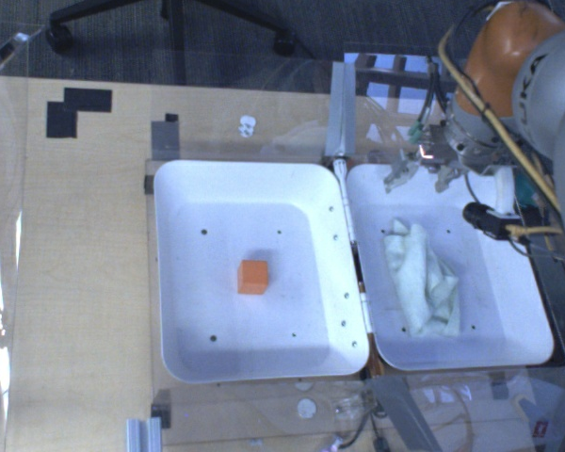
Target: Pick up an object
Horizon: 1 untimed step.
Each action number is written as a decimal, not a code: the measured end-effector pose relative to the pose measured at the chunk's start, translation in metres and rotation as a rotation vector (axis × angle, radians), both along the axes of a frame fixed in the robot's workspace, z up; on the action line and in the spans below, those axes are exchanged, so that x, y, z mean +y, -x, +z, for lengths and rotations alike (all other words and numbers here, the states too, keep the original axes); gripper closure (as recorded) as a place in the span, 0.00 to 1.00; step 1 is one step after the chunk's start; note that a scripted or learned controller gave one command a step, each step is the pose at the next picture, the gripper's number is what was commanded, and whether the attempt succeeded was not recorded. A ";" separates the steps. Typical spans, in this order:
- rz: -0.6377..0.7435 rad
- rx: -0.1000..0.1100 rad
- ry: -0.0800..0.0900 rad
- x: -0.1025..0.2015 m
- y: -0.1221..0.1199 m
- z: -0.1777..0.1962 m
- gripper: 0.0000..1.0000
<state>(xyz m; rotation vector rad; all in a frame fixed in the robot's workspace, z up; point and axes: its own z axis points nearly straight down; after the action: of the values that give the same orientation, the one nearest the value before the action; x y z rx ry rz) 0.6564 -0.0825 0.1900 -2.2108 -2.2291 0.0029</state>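
- You've got 2 white bins side by side on the bench: left bin (184,281), right bin (508,347).
- Orange cube (253,277) sits approx mid-floor of the left bin, slightly fwd of centre. Small, solid orange, flat faces, crisp edges, resting flat. Nothing touching it, well apart from the bin walls.
- White cloth (421,276) lies in the right bin, crumpled into a long bunch running from the back-centre toward the front. Soft folds, faint greenish tint in the creases, low contrast vs the bin floor.
- Gripper (423,173) hovers over the back edge of the right bin, above and behind the cloth, not touching it. Fingers are spread apart, 1 tip to each side, nothing between them.
- Arm (537,73) comes in from the right w/ the orange band up top; cables run along it.
- Gripper is well apart from the cube, the divider btwn the bins lies between them.
- Chair base (169,8) on the floor behind the bench.
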 end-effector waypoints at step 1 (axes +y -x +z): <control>-0.060 0.000 0.001 -0.028 0.021 -0.062 0.00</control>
<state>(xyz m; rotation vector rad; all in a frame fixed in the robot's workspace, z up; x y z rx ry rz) 0.6350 -0.1109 0.1282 -2.2773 -2.1615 0.0039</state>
